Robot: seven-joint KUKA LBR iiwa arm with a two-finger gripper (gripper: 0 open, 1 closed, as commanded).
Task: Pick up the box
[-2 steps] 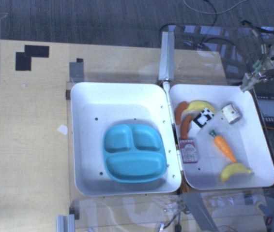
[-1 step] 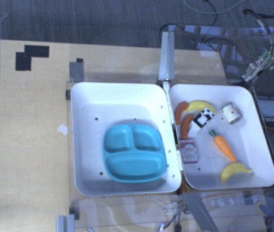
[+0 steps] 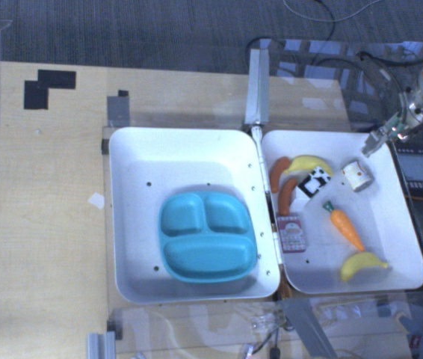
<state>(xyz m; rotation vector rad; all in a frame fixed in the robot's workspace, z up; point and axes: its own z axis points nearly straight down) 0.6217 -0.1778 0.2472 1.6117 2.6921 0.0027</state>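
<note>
A small pink and maroon box (image 3: 291,235) lies at the left wall of the right bin (image 3: 406,223), near its front. A white cube-shaped block (image 3: 356,176) sits toward the bin's back right. A black-and-white patterned box (image 3: 313,182) rests against a yellow banana (image 3: 306,165). My gripper (image 3: 374,143) hangs over the bin's back right corner, just up and right of the white block and apart from it. Nothing shows between its tips.
The right bin also holds two brown sausages (image 3: 283,184), a carrot (image 3: 344,227) and a second banana (image 3: 362,264) at the front. A blue divided plate (image 3: 207,236) lies in the left bin (image 3: 133,200). A metal divider post (image 3: 255,88) rises between the bins at the back.
</note>
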